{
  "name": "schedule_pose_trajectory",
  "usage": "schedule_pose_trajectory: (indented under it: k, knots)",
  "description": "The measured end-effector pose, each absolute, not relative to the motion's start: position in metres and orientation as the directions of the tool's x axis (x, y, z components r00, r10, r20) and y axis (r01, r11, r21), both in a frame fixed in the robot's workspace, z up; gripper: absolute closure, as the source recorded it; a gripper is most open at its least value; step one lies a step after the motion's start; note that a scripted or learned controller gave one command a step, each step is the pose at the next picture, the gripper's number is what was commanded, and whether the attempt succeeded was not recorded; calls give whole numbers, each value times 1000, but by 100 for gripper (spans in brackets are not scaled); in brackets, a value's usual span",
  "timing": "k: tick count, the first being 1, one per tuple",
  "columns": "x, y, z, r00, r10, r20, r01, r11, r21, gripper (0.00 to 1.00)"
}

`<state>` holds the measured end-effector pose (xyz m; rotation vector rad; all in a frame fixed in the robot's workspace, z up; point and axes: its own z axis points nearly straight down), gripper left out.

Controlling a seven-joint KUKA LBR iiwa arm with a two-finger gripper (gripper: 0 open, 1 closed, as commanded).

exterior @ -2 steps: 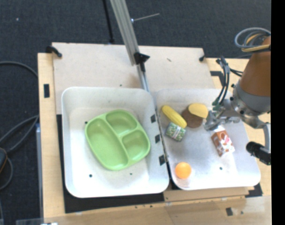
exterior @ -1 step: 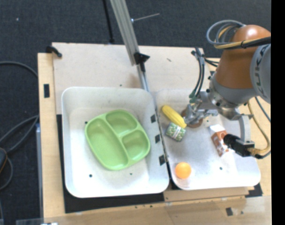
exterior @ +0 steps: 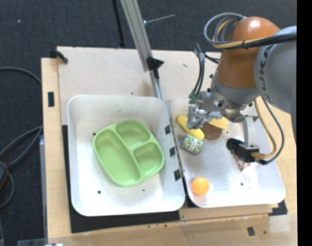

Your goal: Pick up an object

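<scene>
1. Taking the small cylindrical jar (exterior: 193,143), yellow-green lid on a speckled green body, as the likeliest pick: lying on its side in the right-hand shallow white bin (exterior: 258,183), just beneath the grey two-finger gripper (exterior: 196,116), apparently propped against its neighbours.
2. Hanging low over that cluster, seemingly lining up a grasp. Not being able to tell whether apart or together.
3. Noting a yellow curved plastic piece (exterior: 183,121) touching the jar right at the gripper, and a brown rounded lump (exterior: 212,132) just beside it, both crowding the approach.
4. Leaving the orange ball (exterior: 200,186) well apart from the gripper, sitting free by the bin's wall, probably an easier target.
5. Seeing the green three-compartment plastic plate (exterior: 129,151) far from the gripper, flat in the left-hand white bin (exterior: 81,188), out of the way.
</scene>
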<state>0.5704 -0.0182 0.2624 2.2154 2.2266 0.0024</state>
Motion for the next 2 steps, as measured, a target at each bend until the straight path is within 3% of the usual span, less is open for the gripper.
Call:
schedule_pose_trajectory:
  k: [2]
  knots:
    - [603, 86, 241, -8, 1000, 1, 1000, 8, 2, 100]
